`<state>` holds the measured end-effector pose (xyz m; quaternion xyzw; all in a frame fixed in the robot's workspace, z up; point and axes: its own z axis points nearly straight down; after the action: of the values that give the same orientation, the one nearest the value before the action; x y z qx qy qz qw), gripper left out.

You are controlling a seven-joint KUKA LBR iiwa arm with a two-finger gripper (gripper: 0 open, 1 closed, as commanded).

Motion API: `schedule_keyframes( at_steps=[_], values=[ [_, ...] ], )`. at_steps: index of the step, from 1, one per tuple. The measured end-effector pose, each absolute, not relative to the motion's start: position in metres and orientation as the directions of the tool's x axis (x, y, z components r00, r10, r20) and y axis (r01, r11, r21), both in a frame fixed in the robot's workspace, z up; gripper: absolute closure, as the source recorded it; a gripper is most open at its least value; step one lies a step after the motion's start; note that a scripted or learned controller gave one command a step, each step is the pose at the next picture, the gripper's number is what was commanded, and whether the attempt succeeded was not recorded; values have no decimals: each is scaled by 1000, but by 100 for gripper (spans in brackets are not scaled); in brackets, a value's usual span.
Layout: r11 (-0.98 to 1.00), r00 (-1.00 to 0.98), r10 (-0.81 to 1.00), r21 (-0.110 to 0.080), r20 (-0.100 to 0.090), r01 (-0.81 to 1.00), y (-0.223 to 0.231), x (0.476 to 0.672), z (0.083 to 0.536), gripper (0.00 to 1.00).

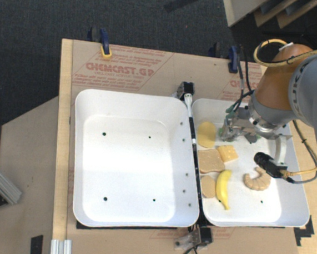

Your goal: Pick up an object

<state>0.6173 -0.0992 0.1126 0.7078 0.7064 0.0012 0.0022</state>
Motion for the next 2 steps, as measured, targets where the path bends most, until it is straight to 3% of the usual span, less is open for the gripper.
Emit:
schedule_keyframes(
  at_steps=[1,2],
  values=[
    [1,-1,1000,-2,0,1000,-100,622,83,100],
    [0,0,1000,-1,0,1000,-100,622,85,0]
  ],
)
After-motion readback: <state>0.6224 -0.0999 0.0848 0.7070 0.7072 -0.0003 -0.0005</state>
